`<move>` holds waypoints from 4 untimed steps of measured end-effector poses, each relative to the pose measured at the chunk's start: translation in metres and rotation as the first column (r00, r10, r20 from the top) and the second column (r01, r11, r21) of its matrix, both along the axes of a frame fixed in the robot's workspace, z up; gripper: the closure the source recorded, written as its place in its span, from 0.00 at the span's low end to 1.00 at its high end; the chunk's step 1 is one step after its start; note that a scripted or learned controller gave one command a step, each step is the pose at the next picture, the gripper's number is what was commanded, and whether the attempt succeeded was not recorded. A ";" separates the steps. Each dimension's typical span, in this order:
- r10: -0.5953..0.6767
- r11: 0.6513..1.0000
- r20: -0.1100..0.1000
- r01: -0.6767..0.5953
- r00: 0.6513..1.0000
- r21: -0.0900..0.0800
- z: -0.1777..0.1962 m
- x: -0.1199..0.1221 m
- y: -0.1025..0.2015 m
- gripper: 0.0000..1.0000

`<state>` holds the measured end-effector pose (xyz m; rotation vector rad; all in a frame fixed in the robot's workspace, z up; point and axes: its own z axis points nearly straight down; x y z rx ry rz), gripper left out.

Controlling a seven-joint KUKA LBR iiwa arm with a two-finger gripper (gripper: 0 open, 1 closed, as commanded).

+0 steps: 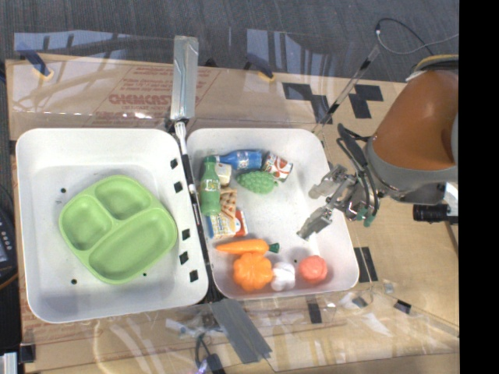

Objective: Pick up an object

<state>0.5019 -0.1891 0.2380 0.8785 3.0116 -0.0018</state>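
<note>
White plastic is what you meet first on the left: the left bin (31, 209) holds a green divided plate (117, 228), and nothing lies in its compartments.

Moving right, past the divider between the bins, you come to the right bin (331, 162), where all the pickable things are. Along its left wall stands a green bottle (210, 185), and just beside it lies a snack packet (226, 216). At the top you see a blue bottle (243, 160), a green bumpy toy (256, 181) and a small red and white can (277, 167). Near the bottom wall lie a carrot (243, 247), an orange pepper-like toy (253, 272), a small white thing (284, 276) and a red ball (313, 268).

Further right, the gripper (323, 205) hovers over the bare right part of this bin, above the red ball and apart from it. Its two fingers are spread wide, and nothing is between them.

In my judgement the task is at the beginning: no object is grasped or lifted. What remains is to choose one thing, go down on it, close the fingers and raise it. The red ball seems the nearest candidate.
</note>
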 end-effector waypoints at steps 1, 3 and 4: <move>0.074 0.997 -0.004 -0.074 0.997 0.002 -0.033 0.010 0.120 0.00; -0.026 1.000 0.011 0.026 1.000 0.001 -0.140 0.028 0.095 0.00; -0.021 1.000 0.021 0.021 1.000 0.001 -0.125 0.032 0.095 1.00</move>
